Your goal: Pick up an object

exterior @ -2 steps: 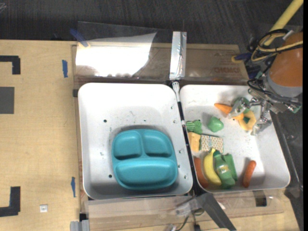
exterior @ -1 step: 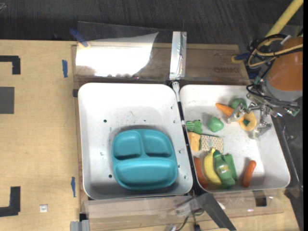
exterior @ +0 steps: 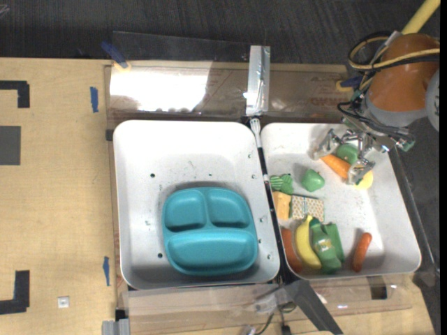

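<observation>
We are looking at the gripper (exterior: 351,151) hanging over the right bin (exterior: 401,208), its fingers straddling an orange carrot-like piece (exterior: 336,165); whether they are pinching it we cannot tell. Just beyond it are lying one green lump (exterior: 313,180), one banana (exterior: 305,241) and one red sausage-like piece (exterior: 361,250). Far off, one teal divided tray (exterior: 208,230) is filling the left bin (exterior: 133,187).

Fixed overhead camera, slanted down, both bins (exterior: 133,187)
</observation>
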### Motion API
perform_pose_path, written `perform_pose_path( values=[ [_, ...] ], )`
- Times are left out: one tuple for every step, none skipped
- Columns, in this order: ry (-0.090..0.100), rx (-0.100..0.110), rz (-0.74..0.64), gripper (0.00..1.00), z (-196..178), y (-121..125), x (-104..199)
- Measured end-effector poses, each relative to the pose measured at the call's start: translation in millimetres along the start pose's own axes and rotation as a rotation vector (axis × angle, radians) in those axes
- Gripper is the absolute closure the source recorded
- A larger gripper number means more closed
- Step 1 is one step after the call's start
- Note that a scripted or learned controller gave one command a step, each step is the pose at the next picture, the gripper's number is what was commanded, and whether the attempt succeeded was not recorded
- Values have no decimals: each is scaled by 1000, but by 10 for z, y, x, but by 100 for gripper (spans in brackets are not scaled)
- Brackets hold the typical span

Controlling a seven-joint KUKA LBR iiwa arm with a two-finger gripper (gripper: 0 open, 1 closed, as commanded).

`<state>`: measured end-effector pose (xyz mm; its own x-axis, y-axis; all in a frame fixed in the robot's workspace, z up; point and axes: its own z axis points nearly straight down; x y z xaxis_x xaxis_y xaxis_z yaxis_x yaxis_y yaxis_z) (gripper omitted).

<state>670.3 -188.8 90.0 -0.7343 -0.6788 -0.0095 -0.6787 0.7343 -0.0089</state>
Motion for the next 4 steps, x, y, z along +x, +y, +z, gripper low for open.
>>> perform_pose_path(
  values=[
    [4, -7, 95, 0, 17, 261, 293],
    [-7, 0, 95, 100, -125, 249, 250],
    [-6, -1, 95, 0, -115, 253, 253],
    [4, -5, 43, 0, 15, 332, 199]
  ],
)
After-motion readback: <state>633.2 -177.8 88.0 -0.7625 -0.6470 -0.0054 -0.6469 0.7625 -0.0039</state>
